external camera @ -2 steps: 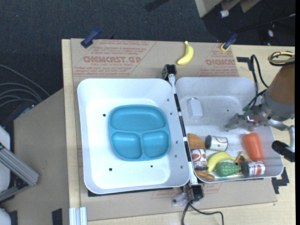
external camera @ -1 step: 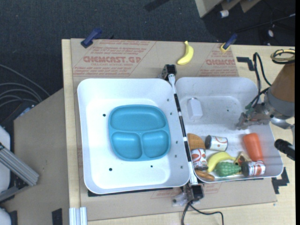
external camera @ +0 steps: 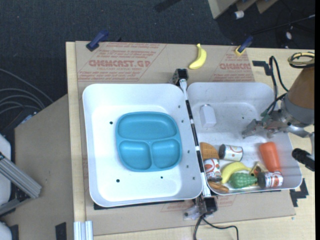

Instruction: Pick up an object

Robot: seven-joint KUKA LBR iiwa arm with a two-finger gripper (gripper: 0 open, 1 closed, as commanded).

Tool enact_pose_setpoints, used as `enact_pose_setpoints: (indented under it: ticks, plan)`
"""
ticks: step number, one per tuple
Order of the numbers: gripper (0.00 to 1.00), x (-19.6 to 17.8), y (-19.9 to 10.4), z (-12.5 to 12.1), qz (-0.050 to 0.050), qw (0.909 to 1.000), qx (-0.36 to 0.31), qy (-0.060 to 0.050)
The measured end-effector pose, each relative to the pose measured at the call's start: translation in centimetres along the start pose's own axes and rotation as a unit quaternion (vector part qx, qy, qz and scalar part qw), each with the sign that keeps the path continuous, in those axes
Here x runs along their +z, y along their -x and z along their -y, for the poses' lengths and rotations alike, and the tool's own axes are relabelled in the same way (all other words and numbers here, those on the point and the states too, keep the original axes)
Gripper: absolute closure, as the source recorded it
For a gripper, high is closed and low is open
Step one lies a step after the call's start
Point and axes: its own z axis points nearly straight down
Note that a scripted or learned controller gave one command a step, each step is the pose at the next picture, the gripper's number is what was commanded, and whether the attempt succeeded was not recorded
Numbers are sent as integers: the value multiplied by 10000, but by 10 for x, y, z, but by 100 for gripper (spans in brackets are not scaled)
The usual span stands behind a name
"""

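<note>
Camera view: your gripper [external camera: 254, 128] hangs over bare floor in the right bin [external camera: 220, 91], above the carrot [external camera: 270, 155]. Fingers look splayed apart with nothing between them, so no grasp yet.

The pickable items are crowded into the bin's near edge: can [external camera: 231, 152], banana [external camera: 231, 170], green fruit [external camera: 241, 180], a second can [external camera: 272, 180]. The crowding probably leaves little finger clearance.

The carrot lies apart from the pile, likely your easiest target. The left bin [external camera: 100, 134] carries a blue tray [external camera: 148, 140].

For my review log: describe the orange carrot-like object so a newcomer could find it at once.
Look in the right bin, near its right wall. The orange carrot-like object lies there just above a small can; it is the bin's only plain orange, tapered piece.
</note>
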Motion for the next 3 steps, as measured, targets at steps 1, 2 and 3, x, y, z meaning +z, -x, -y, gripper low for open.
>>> enact_pose_setpoints:
  ticks: [1, 2, 3]
  plan:
    - [100, -10, 1, 0, 15, 10000, 4, 6]
    - [0, -10, 0, 0, 8, 10000, 2, 1]
    - [0, 10, 1, 79, -5, 10000, 5, -8]
